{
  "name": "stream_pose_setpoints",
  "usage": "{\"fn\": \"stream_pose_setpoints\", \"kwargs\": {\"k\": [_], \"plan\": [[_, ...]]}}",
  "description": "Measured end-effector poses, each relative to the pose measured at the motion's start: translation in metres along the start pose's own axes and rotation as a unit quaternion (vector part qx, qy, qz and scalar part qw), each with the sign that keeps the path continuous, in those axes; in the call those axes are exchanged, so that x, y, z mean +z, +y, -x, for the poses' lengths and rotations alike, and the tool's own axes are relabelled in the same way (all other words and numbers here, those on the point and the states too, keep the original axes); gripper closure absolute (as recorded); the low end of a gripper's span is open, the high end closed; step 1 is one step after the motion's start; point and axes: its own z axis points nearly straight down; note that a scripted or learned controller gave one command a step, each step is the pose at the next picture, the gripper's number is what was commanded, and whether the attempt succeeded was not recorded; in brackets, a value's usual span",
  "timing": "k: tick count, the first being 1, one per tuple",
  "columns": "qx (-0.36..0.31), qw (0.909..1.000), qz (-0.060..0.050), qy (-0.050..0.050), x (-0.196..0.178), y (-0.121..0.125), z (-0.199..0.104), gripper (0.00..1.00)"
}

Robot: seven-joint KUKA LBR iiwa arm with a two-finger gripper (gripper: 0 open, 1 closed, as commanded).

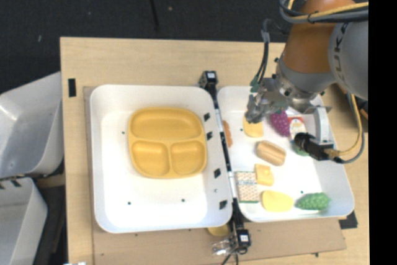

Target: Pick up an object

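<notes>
End effector point(255, 113) low in right bin point(335, 186), just above yellow cheese wedge point(253, 128); finger state and any hold: cannot tell. Purple grapes point(280, 123) beside it. Bread roll point(271, 152) nearby. Yellow divided plate point(167, 141) in left bin point(108, 195).

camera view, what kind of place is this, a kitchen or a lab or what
Most likely a robotics lab bench for grasping trials, not a kitchen: a grey arm reaches over two white bins, one holding a yellow divided tray, the other toy food such as purple grapes.
</notes>
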Motion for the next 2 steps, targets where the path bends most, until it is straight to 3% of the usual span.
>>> {"fn": "stream_pose_setpoints", "kwargs": {"k": [1, 2], "plan": [[0.000, 1.0000, -0.001, 0.000, 0.044, -0.031, -0.092, 1.00], [-0.001, 1.0000, -0.002, 0.001, 0.045, -0.095, -0.160, 1.00]]}}
